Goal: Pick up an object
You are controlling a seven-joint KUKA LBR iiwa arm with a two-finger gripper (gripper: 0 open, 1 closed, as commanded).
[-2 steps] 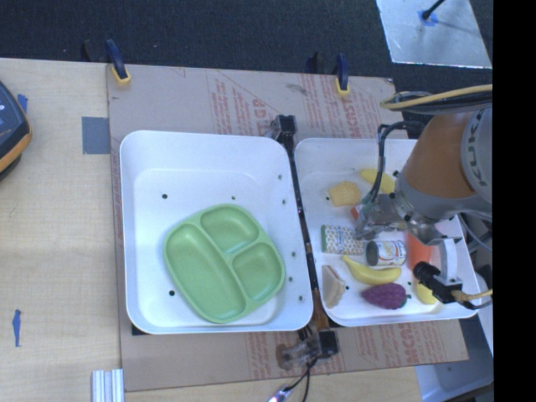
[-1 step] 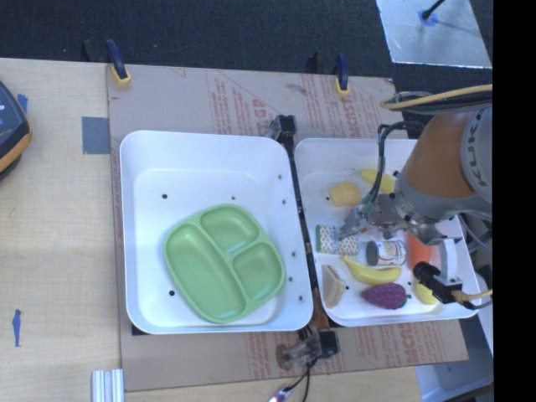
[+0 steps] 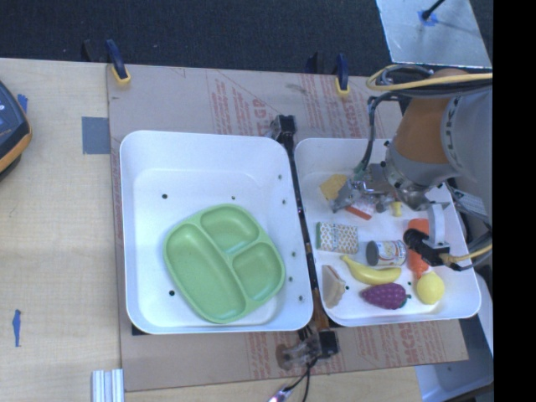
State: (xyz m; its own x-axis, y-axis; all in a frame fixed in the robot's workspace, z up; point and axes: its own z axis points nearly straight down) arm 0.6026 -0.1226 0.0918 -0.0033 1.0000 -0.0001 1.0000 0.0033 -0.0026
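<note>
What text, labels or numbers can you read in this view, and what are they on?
None can be read with certainty.
Cardboard sheet under the bins: faint red printed lettering, too blurred to read.
Small can in the right bin: a label, too small to read.
Patterned packet: print pattern, no legible words.

You see a light wooden bench (image 3: 59, 249) covered in the middle by a brown cardboard sheet (image 3: 209, 107). On this sheet two shallow white plastic bins lie side by side: the left bin (image 3: 138, 224) and the right bin (image 3: 465, 304). A grey tape square (image 3: 95, 135) lies just beside the sheet's left edge.
</note>
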